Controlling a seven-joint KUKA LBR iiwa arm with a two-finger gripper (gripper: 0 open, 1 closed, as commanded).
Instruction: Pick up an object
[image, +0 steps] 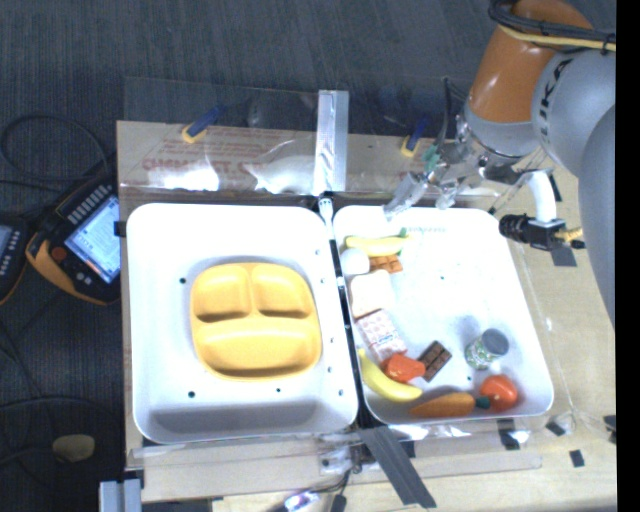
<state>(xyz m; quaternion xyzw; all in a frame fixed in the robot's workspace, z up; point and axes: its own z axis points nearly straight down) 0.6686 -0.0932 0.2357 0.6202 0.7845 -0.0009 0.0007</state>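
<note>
My gripper (422, 193) hangs over the far rim of the right bin (528, 300), fingers apart and nothing between them. Just below it, inside the bin, lie a small yellow banana (375, 242), a white lump (355, 262) and an orange packet (386, 264). Along the bin's left wall sit a white box (370, 293) and a red-and-white packet (378, 330). At the near end are a larger banana (384, 384), a red piece (403, 367), a brown bar (434, 360), a small can (487, 348), a tomato (498, 390) and a carrot (442, 405).
The left bin (160, 250) holds a yellow compartment tray (255, 318). A teach pendant (85, 240) with cables lies off the bench at the left. A black fitting (535, 230) sticks out beside the right bin's far right corner.
</note>
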